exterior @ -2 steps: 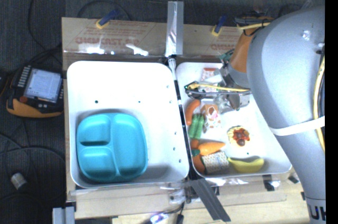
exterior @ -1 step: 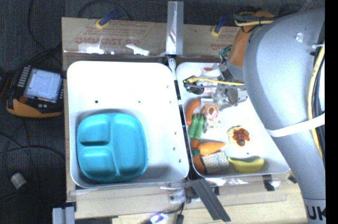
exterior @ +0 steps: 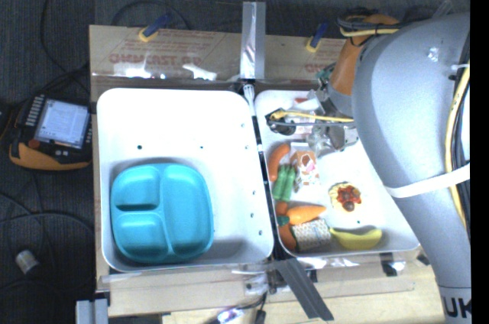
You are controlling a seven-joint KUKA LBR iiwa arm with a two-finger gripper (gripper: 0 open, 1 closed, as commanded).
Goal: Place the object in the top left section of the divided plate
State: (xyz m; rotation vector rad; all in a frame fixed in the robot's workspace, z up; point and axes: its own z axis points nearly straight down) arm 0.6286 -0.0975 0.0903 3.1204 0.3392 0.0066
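Note:
A blue divided plate (exterior: 162, 212) lies in the front part of the left bin (exterior: 176, 116), with nothing in its sections. My gripper (exterior: 327, 136) hangs over the back part of the right bin (exterior: 382, 185), just behind a small white and pink toy (exterior: 306, 163). No object shows between its tips. Toy foods lie in the right bin: an orange sausage (exterior: 278, 157), a green vegetable (exterior: 285, 181), a carrot (exterior: 303, 213), a round piece with red topping (exterior: 346, 196), a banana (exterior: 356, 238) and a grey-brown block (exterior: 310, 234).
The grey arm (exterior: 416, 108) covers the right side of the right bin. The wall between the two bins (exterior: 260, 162) runs front to back. A handheld device (exterior: 53, 127) lies on the floor to the left of the bench.

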